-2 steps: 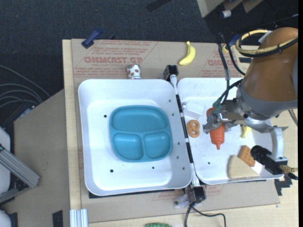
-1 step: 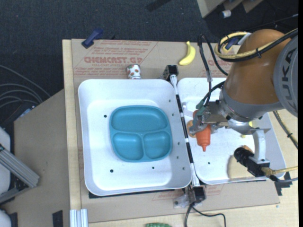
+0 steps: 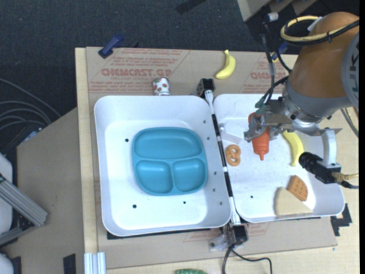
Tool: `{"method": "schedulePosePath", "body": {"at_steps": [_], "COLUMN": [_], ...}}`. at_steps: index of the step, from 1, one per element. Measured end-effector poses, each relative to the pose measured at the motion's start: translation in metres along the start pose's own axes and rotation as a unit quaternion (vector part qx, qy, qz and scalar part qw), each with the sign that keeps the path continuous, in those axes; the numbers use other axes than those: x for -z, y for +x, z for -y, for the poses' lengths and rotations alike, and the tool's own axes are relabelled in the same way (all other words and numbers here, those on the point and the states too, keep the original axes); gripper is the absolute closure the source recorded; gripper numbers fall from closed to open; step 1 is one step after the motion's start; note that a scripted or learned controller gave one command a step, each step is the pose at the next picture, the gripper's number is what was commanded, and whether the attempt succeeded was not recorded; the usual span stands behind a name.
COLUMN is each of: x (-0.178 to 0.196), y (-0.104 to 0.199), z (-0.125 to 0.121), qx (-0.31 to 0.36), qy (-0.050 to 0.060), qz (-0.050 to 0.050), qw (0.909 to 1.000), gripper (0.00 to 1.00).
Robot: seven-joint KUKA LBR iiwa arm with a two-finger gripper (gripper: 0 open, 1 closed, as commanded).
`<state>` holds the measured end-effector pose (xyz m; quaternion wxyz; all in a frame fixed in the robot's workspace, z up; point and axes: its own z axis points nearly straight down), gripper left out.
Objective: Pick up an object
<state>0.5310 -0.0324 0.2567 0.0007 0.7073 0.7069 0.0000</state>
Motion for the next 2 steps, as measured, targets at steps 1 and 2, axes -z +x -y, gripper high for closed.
{"method": "schedulePosePath", "body": {"at_steps": [1,2], "x": [0.006,0.003], "y": [-0.003,0.035], "z": [0.052,0.052], "qx": [0.0,0.001], "qy": [0.002,0.002], "qz": [-0.001,-0.001], "qw": [1.0,1.0], "gripper": [1.0,1.0]}}
